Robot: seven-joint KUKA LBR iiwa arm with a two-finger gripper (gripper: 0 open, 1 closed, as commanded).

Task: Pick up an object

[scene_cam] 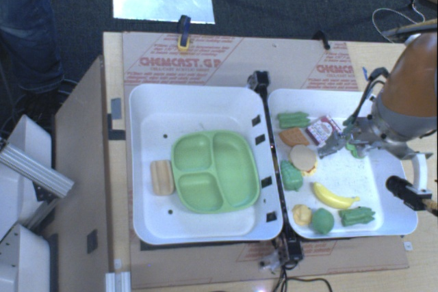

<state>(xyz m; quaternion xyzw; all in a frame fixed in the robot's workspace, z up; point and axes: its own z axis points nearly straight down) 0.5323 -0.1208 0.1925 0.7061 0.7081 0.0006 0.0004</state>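
The right bin [393,178] holds several toy foods: a green piece [293,120], an orange-brown piece [294,137], a red and white packet [321,128], a round beige piece [303,158], a yellow banana [335,197] and more green pieces along the front. My gripper [333,146] hangs low over this bin, just right of the packet and the beige piece. Its tip is close beside the packet. A small green item [356,148] shows right behind the gripper, partly hidden by it.
In the left bin [147,106] sit a green divided plate [213,169] and a small wooden block [162,178]. A black divider with clips [268,147] runs between the bins. The arm's orange band [414,78] hangs over the right bin's far right side.
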